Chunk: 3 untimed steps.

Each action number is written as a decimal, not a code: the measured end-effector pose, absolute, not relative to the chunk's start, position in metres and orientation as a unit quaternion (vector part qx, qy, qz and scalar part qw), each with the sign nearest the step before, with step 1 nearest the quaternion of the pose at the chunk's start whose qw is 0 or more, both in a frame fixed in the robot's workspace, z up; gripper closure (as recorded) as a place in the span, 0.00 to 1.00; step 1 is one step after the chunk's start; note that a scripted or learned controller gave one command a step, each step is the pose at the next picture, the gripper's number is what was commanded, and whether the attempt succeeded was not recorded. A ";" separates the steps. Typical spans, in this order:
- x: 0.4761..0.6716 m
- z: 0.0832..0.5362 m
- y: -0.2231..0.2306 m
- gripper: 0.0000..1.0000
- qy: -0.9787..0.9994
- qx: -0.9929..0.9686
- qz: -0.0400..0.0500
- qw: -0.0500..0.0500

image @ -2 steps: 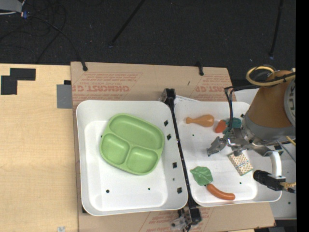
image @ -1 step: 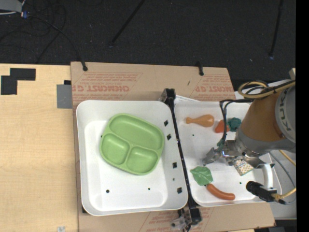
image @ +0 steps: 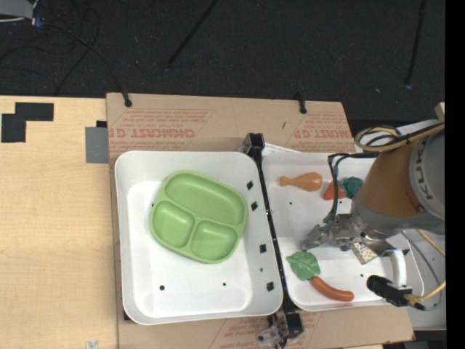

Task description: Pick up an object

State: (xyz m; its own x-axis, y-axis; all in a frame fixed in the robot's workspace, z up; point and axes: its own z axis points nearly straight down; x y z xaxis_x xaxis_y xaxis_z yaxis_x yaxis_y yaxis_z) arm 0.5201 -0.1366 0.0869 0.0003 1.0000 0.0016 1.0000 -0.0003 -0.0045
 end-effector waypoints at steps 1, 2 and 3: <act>0.521 0.099 -0.138 1.00 -0.706 -0.708 0.000 0.001; 0.530 0.154 -0.133 1.00 -0.708 -0.706 -0.001 -0.001; 0.524 0.215 -0.134 1.00 -0.708 -0.707 -0.001 -0.001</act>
State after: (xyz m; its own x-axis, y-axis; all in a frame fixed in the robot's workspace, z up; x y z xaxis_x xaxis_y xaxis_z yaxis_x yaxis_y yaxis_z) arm 0.5245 -0.1340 0.2151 -0.0012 1.0000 -0.0005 1.0000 0.0012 0.0028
